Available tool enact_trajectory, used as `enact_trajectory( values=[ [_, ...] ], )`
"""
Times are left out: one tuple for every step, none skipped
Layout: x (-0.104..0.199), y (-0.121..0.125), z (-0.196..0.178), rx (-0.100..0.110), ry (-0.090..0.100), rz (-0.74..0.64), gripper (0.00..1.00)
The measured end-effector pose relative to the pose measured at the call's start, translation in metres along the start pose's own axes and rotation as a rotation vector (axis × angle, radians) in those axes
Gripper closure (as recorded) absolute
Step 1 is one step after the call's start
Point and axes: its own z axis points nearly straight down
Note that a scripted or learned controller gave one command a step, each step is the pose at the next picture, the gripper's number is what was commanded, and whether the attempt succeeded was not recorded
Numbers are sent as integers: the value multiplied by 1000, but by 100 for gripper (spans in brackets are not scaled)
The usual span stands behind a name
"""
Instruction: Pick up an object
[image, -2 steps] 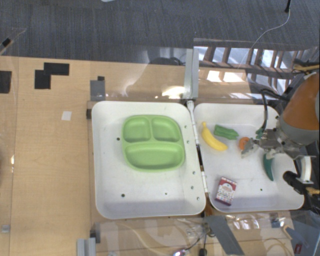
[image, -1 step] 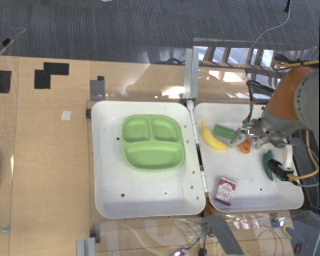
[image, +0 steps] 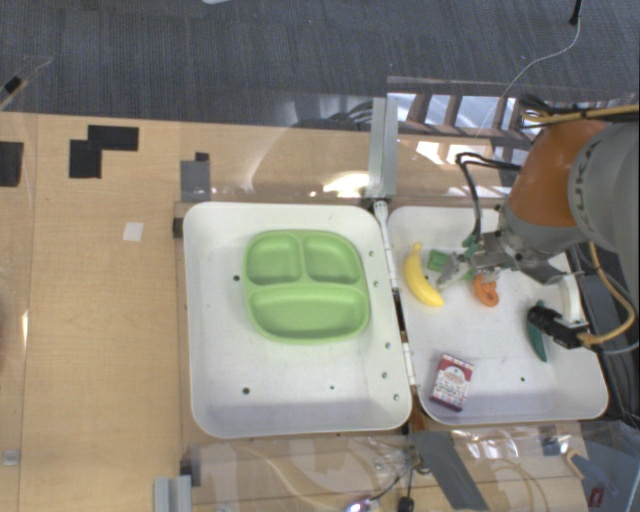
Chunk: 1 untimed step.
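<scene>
Camera view, using the banana (image: 423, 280) as the reference point. It's yellow and lies in the right bin (image: 505, 375), close to the wall this bin shares with the left bin (image: 220, 380), so there isn't much room on that side of it. The bare bin floor opens up right of and below the banana.

The likeliest pick is a small green piece (image: 439, 261) just right of the banana's upper end, near it but seemingly not touching. It's too small to make out its shape. The gripper (image: 462, 262) is right beside that piece on the side away from the banana. Honestly can't tell if the claw is spread or pinched.

Further right of the banana, past the gripper, is a small orange thing (image: 486, 291). Well below the banana sits a red-and-white box (image: 452, 382). Left of the banana, over the wall, a green divided plate (image: 305, 285).
</scene>
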Motion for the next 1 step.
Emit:
enact_trajectory(
  values=[
    [14, 48, 20, -6, -2, 43, 0]
  ],
)
